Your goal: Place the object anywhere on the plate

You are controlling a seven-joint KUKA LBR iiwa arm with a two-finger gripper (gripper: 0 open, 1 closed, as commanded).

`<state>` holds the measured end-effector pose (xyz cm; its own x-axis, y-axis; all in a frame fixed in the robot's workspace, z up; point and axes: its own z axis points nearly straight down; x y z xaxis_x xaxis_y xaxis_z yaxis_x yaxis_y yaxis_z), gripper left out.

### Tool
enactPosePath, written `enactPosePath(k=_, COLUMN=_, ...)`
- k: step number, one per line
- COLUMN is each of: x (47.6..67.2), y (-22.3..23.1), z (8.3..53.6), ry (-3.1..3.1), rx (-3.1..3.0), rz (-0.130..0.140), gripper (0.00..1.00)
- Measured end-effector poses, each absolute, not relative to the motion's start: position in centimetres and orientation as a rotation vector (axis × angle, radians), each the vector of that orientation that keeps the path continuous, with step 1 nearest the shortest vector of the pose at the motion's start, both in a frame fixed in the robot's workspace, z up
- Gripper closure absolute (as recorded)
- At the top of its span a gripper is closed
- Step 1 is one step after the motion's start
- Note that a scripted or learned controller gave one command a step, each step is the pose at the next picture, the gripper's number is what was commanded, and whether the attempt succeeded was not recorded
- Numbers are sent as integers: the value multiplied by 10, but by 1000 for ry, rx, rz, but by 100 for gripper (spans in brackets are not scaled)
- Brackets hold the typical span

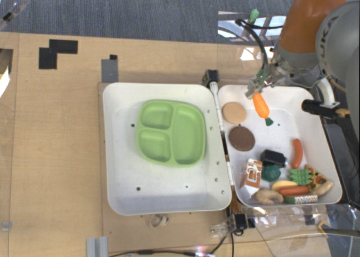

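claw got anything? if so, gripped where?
Looks like the toy carrot, pinched at its orange top end by the claw. It hangs tilted, green tip down, above the right bin.

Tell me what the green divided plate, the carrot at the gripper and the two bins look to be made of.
Green plate: likely moulded plastic, with a smooth, even colour, soft sheen and rounded compartment walls.
Carrot, hanging at the gripper: seemingly a plastic or rubber toy, uniformly orange with a green tip.
Left bin and right bin: probably thin formed plastic, glossy white with rounded corners and raised rims.
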<state>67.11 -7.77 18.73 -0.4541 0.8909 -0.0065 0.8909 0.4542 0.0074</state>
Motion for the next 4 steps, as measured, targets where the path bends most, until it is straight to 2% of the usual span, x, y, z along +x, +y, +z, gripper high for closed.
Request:
enactPosePath(k=1, x=643, y=-24, z=186, ry=2725, rx=1553, rz=8, gripper=100)
enactPosePath(k=2, x=656, y=62, z=186, ry=2584, rx=1777, rz=11, gripper=100)
enactPosePath(k=3, x=656, y=59, z=186, ry=2581, rx=1781, rz=8, gripper=0)
enactPosePath(k=4, x=656, y=59, z=186, ry=2581, rx=1781, rz=8, gripper=0)
